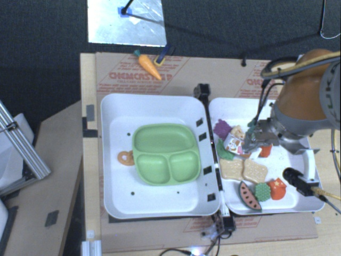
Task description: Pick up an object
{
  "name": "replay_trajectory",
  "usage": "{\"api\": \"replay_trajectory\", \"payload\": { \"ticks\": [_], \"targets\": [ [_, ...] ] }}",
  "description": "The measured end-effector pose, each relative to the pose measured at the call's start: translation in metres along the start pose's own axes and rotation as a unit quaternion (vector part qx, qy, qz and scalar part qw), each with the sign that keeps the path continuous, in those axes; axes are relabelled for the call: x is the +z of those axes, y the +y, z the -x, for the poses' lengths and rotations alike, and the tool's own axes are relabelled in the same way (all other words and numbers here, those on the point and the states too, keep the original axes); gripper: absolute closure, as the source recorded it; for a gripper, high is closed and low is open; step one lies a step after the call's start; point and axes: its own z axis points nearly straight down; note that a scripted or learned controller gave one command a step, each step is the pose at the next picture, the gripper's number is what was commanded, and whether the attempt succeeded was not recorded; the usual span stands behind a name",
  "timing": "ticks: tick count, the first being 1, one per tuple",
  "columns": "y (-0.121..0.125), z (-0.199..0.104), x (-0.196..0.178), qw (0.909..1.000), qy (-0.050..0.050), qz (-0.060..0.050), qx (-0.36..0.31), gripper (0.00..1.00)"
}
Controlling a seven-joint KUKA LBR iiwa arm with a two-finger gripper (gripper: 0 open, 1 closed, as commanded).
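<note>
1. One gripper (254, 141) low in the right bin (303, 196); its grip cannot be told.
2. Two toast slices (244, 169), one watermelon wedge (249, 195), one purple piece (222, 127) there.
3. Left bin (114, 193): one green tray (164, 153), one pretzel (126, 158); one carrot (148, 66) beyond.

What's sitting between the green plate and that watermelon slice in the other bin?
In the camera view, between the green plate and the watermelon slice runs the black-clipped divider where the bins meet, then a toast slice.

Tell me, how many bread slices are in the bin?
2. One toast slice and a second toast slice lie side by side in the right bin, above the watermelon wedge. The arm may hide more.
</note>
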Motion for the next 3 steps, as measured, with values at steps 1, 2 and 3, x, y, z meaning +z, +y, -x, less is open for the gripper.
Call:
{"api": "replay_trajectory", "payload": {
  "ticks": [1,2,3],
  "targets": [
    [0.029,-0.043,-0.003,1.0,0.0,0.001,0.0,1.0],
    [0.034,-0.096,0.0,1.0,0.0,0.0,0.001,1.0],
    [0.044,-0.115,0.002,1.0,-0.001,0.0,0.002,1.0]
  ]
}}
